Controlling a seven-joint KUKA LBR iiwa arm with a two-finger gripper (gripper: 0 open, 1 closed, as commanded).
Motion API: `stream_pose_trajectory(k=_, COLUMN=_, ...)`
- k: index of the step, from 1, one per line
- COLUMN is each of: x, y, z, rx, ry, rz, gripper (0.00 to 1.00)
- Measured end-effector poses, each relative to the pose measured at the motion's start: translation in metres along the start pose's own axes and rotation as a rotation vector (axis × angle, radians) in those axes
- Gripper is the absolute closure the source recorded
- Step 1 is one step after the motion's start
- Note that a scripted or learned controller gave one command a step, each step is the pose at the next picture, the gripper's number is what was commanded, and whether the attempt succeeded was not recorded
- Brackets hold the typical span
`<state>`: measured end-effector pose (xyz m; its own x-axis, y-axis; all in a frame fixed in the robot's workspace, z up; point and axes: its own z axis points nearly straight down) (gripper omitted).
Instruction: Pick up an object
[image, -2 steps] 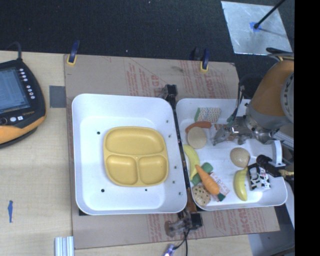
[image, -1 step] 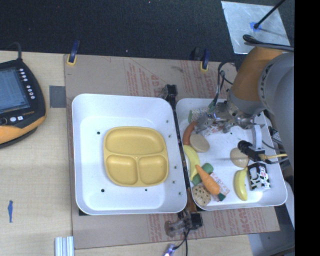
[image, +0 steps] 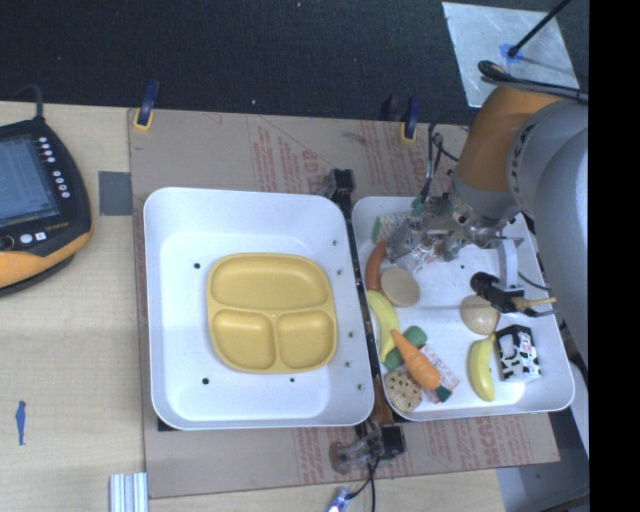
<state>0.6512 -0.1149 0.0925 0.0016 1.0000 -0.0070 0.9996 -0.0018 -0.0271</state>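
The right white bin holds several toy foods. Among them are a beige round piece, a brown sausage, a yellow banana, an orange carrot and a waffle-like cookie. A pale egg-shaped piece, a second yellow fruit and a black-and-white cow-patterned block lie further right. My gripper is low over the bin's far left part, just above the beige round piece and beside the sausage. Nothing is visibly held.
The left white bin carries a yellow divided plate. A tablet-like pendant lies on the bench at the far left. The arm's grey and orange body covers the right bin's far right corner.
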Motion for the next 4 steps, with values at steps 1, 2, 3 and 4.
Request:
stream_pose_trajectory(k=1, x=0.002, y=0.0, z=0.0, rx=-0.001, ry=0.0, rz=0.0, gripper=0.0)
stream_pose_trajectory(k=2, x=0.015, y=0.002, z=-0.001, rx=-0.007, ry=0.002, rz=-0.001, gripper=0.0)
stream_pose_trajectory(k=3, x=0.019, y=-0.052, z=0.002, rx=-0.021, ry=0.005, rz=-0.007, gripper=0.0)
stream_pose_trajectory(k=4, x=0.012, y=0.002, z=-0.002, rx=-0.001, ry=0.011, rz=0.0, gripper=0.0)
